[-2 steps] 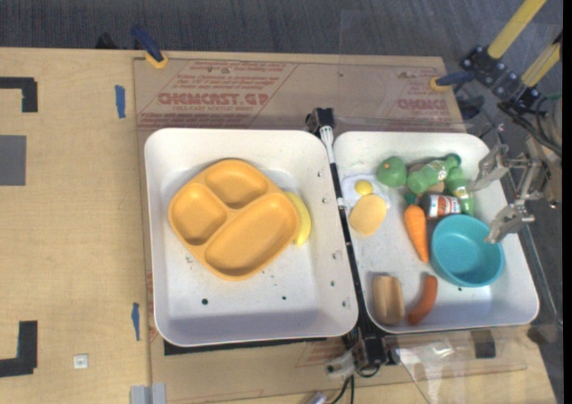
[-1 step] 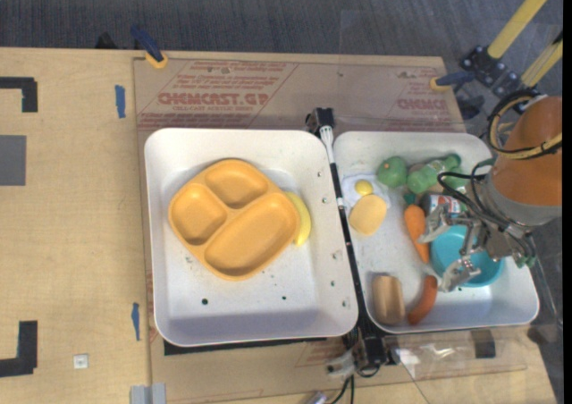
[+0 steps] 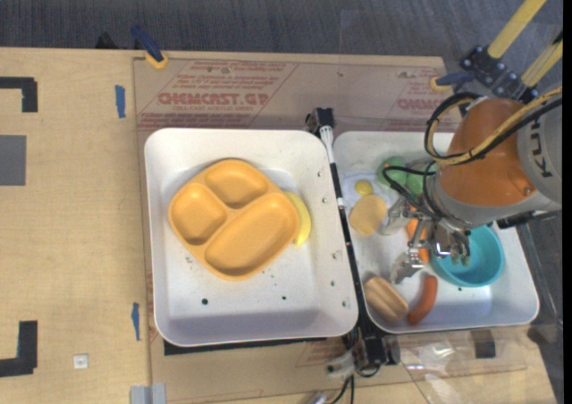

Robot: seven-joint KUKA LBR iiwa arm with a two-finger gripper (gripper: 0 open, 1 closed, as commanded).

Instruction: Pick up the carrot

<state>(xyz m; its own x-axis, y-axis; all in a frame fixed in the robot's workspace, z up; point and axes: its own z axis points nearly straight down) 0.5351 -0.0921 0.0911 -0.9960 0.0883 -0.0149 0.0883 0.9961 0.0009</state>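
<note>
1. The surface (image 3: 71, 214) carries two shallow white bins side by side; the left bin (image 3: 179, 304) holds an orange divided plate (image 3: 234, 216).
2. The arm (image 3: 487, 165) reaches in from the right over the right bin (image 3: 514, 299), and its wrist covers much of the bin's middle.
3. Near it in that bin sit a teal bowl (image 3: 474, 261), a green item (image 3: 404, 177) partly under the arm, a pale round piece (image 3: 367, 213) and a bread roll (image 3: 386, 299).
4. The end effector (image 3: 420, 255) hangs low beside the bowl; whether its fingers are apart or together I cannot tell.
5. The carrot (image 3: 424, 298) lies just nearer the camera than the end effector, at the bin's front, touching or almost touching the roll.
6. Its long axis runs tilted, lower left to upper right, with the upper tip toward the end effector, so the coming move likely calls for a short shift toward the front edge.
</note>
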